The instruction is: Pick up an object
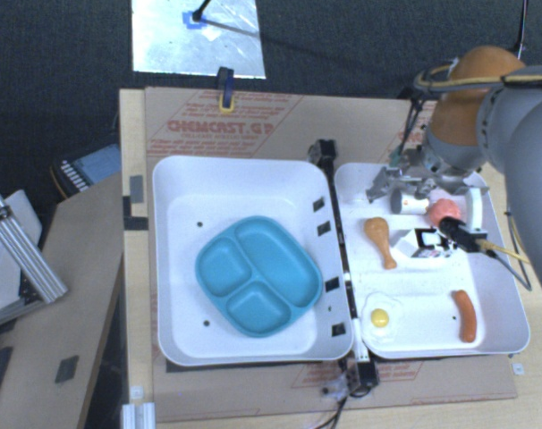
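My gripper (405, 191) hangs low over the far part of the right bin (499, 338), reaching in from the right. A pink rounded toy (444, 211) lies just to its right, close to it, and I see nothing held. A tan drumstick (378, 239) lies in front of the gripper, near the bin's left side. By the bin's near left corner sits a fried egg (381, 317), and an orange-red sausage (466, 315) rests at the near right.
The left bin (177, 195) holds a blue divided plate (258, 275) in its middle. A black divider (335, 239) runs between the two bins. The grey arm (512, 123) with its orange band rises at the right.
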